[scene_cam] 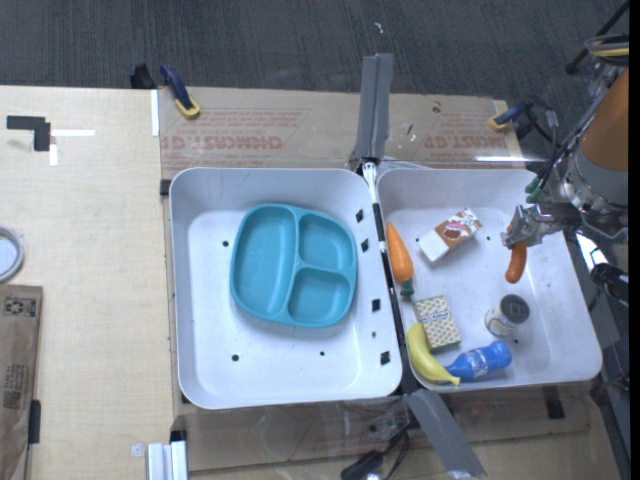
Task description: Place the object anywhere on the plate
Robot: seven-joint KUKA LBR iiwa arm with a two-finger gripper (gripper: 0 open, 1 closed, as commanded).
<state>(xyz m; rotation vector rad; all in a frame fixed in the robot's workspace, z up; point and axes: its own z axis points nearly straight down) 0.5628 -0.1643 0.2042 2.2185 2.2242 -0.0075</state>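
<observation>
Pincer (524, 230) pinching the sausage (516, 262) by its top end only; risk: it swings loose and drops short of plate (294, 265).

Blue plate (294, 266) in left bin (200, 368)

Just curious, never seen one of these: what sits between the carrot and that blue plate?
In the camera view, between the carrot and the blue plate lie bare white bin floor and the two bins' adjoining walls.
</observation>
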